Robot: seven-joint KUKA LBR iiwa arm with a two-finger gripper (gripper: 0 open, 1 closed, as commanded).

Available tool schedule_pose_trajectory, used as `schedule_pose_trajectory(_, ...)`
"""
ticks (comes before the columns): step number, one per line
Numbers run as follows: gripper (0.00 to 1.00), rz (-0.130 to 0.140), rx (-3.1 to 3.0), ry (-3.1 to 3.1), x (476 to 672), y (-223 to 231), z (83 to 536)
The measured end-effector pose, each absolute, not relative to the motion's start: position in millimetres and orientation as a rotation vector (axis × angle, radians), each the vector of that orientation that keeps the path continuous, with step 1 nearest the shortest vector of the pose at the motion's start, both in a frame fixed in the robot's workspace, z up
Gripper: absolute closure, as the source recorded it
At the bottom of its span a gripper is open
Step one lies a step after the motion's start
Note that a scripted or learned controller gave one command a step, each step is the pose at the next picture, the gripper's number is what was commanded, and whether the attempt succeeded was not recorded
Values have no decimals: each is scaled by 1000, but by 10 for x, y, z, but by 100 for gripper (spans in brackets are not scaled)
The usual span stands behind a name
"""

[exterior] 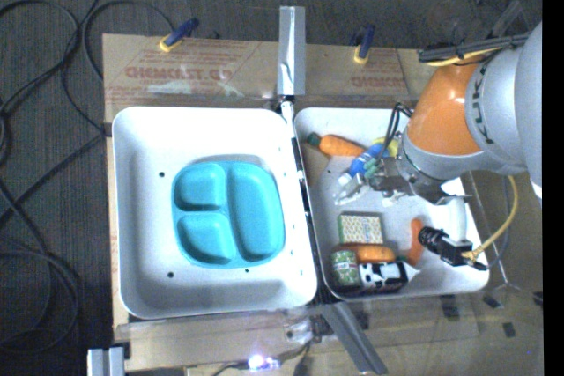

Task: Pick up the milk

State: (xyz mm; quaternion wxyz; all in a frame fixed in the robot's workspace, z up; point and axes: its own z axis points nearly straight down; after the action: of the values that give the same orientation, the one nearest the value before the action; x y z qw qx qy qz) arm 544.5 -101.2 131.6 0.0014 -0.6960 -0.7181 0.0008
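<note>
The milk point(384, 276) is a small black-and-white cow-patterned carton lying on its side at the front edge of the right bin point(458, 282). It is wedged between a green can point(345, 268) on its left and an orange carrot point(376, 254) just behind it. My gripper point(352, 178) hangs over the middle of the right bin, well behind the milk and apart from it, pointing left. Nothing shows in its grasp.
A green-and-beige box point(361, 229) lies between the gripper and the milk. Another carrot point(336, 145) sits at the bin's back left, and an orange piece point(415, 240) at the right. The left bin point(141, 145) holds a blue divided plate point(229, 212).
</note>
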Motion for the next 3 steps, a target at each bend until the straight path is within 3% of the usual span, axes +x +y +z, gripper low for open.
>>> schedule_pose_trajectory(1,0,-8,-2461,-1957,5485,-1087,889)
schedule_pose_trajectory(2,0,4,-2357,-2075,5787,-1084,1342)
schedule_pose_trajectory(3,0,-7,-2174,-2278,5458,-1095,893)
